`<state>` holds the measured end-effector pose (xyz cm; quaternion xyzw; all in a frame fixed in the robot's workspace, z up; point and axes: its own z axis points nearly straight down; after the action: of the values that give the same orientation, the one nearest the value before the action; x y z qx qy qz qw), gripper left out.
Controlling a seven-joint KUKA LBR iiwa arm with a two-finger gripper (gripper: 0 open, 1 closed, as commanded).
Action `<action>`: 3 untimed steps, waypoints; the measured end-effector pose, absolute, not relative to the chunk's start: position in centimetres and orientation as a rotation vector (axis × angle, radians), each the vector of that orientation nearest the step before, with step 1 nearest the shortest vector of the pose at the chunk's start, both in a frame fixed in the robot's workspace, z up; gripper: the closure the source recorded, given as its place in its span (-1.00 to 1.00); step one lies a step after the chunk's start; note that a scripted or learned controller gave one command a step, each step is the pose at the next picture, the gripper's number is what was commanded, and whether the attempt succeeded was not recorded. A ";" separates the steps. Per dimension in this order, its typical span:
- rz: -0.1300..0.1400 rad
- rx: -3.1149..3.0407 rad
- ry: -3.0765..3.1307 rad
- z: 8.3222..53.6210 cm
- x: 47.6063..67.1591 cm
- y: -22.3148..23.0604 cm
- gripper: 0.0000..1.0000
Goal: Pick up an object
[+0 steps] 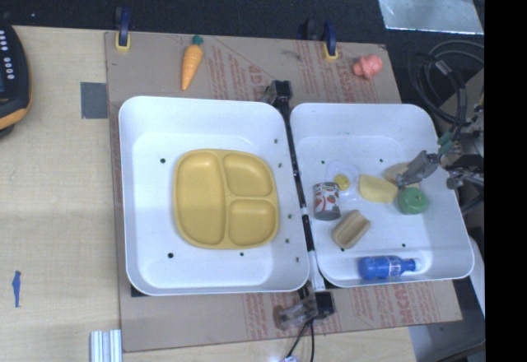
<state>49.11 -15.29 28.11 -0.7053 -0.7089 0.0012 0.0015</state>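
Note:
The right bin (329, 118) holds several small objects. A small printed can (327, 200) stands near its left wall, with a tiny yellow piece (341, 183) beside it. A tan bread-like block (352, 229) lies in the middle and a pale yellow wedge (377, 188) sits further right. A green round object (412, 201) rests by the right wall, and a blue bottle (384, 267) lies on its side along the front wall. My gripper (430, 178) hangs at the bin's right side, just above the green object and right of the wedge, open with nothing between its fingers.
The left bin (148, 118) carries a yellow divided plate (226, 197). A toy carrot (191, 62) and a pink toy (368, 66) lie on the cardboard behind the bins. Black cables (436, 76) coil at the far right.

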 end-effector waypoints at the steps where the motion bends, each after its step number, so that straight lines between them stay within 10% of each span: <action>1: 0.013 -2.207 -2.218 13.0 48.7 -16.5 -1.00; 3: -0.005 -2.216 -2.235 9.4 65.9 -19.4 -1.00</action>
<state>65.92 -19.37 9.36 -0.7041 -0.7101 -0.0015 -0.0028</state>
